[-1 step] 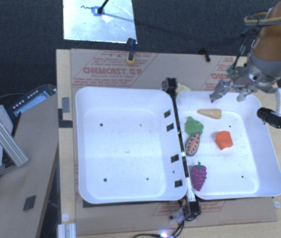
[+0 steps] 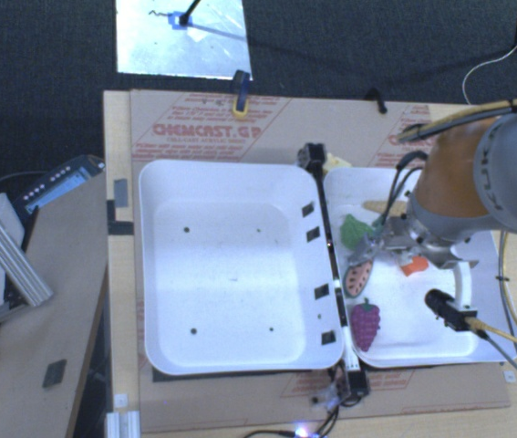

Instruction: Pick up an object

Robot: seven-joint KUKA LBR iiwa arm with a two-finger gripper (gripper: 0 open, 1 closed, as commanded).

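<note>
- Objects for picking lie in the right bin (image 2: 477,349): a green toy (image 2: 356,229) near its left wall, a watermelon-slice piece (image 2: 359,277) just below that, and a purple grape bunch (image 2: 366,323) nearer the front edge.
- I also see a small orange piece (image 2: 414,265) just right of the watermelon-slice piece, partly covered by the arm, and a yellowish thing (image 2: 336,162) at the bin's back left corner.
- The gripper (image 2: 381,243) sits low over the right bin, beside the green toy and above the watermelon-slice piece.
- I cannot tell from here how its jaws stand; the wrist hides them, and I see nothing clearly between them.
- The arm (image 2: 477,176) comes in from the right, its orange band over the bin's back half.
- The left bin (image 2: 162,190) sits beside it, the two touching along a black-clipped divider (image 2: 328,245).
</note>
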